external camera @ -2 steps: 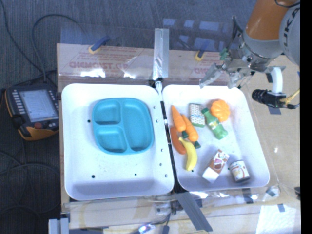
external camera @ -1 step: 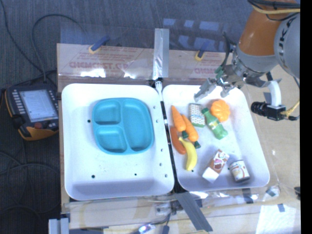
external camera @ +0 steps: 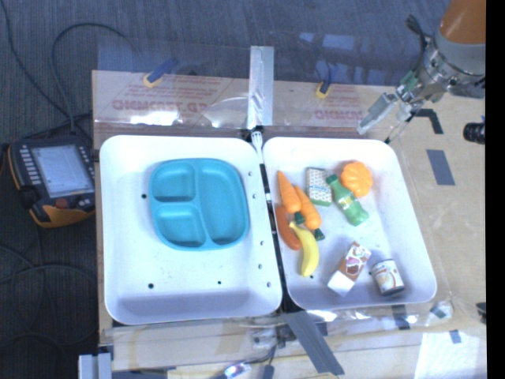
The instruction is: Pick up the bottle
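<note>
Bench edge, arm [external camera: 461, 22] partly cropped

A: What's on the bench [external camera: 458, 204]?
B: Two white bins side by side, left bin [external camera: 118, 235], right bin [external camera: 410, 235], rims touching. Clamps [external camera: 160, 73] at the back edge.

Dark grey carpeted floor [external camera: 47, 306] at left and far, black cables [external camera: 59, 42] looping across it, handheld control pendant [external camera: 51, 176] lying at left, pale wooden tabletop [external camera: 458, 212] at right, brightly lit
</note>
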Controlling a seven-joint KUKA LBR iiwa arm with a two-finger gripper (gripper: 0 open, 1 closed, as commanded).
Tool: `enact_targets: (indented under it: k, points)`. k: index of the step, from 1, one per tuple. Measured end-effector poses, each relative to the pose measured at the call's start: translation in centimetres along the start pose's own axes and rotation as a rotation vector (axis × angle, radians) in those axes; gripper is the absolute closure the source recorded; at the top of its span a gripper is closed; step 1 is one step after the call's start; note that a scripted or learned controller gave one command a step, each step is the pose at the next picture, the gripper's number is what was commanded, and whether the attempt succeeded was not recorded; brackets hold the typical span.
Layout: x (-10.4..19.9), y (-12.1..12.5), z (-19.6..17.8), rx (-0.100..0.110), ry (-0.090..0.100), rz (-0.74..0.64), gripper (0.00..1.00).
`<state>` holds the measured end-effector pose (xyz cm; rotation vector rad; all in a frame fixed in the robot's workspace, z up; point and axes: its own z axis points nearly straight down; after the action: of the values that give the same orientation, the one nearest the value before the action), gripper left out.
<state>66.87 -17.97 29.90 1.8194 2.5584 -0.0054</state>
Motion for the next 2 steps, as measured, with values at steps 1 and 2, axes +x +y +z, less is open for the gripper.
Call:
enact_targets:
  k: [1, 2]
  points:
    - [5.8, -5.6, 13.2, 0.002, 0.005, 0.104, 0.00]
    - [3.7, -3.2, -3.3, -0.002, 0.001, -0.098, 0.00]
